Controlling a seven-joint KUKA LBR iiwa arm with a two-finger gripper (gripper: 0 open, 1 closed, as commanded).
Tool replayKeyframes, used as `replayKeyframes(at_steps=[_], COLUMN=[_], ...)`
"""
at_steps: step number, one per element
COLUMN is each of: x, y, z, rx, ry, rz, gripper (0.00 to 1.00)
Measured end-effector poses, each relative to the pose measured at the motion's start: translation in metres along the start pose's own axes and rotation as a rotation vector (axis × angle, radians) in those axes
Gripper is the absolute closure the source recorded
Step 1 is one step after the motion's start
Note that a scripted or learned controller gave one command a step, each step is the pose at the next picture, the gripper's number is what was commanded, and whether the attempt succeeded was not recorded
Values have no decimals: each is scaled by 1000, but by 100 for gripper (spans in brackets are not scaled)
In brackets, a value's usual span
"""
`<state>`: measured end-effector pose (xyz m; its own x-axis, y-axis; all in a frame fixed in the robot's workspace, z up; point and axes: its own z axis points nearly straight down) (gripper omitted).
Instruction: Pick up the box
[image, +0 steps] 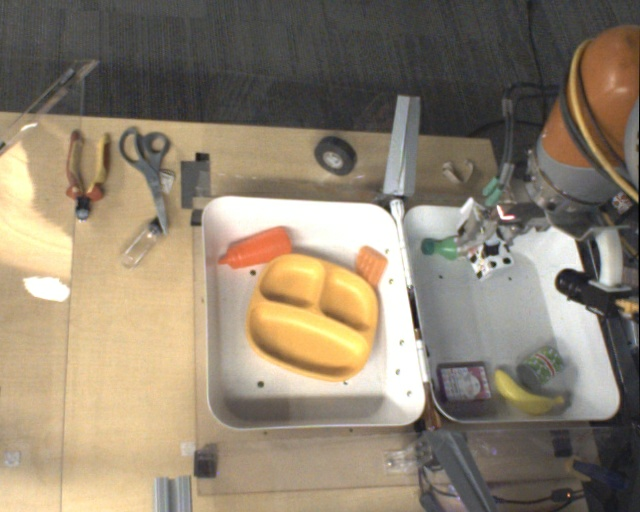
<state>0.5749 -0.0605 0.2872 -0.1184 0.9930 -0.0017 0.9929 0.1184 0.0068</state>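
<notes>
Wood-toned surface (100, 350) carries two white bins side by side, with scissors (150, 170) and pliers (85, 170) parked at upper left, out of the work area. Filling the left bin (225, 390), a yellow divided tray (312, 315) sits beside an orange carrot (255, 247). The box (464, 382), small and dark, lies flat in the right bin's (600, 400) lower-left corner, just beside a banana (525, 395). Hovering at that bin's upper part, well apart from the box, the gripper (487, 245) pinches nothing visible; I cannot tell whether it is spread.
</notes>
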Motion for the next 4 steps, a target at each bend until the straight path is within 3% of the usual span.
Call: replayKeyframes(at_steps=[1,2,3,4], x=[35,13,87,37], y=[-2,-37,-65,-82], z=[104,42,103,-46], rx=[7,0,6,0], ry=[1,0,1,1], rz=[355,50,391,201], gripper=[100,100,100,100])
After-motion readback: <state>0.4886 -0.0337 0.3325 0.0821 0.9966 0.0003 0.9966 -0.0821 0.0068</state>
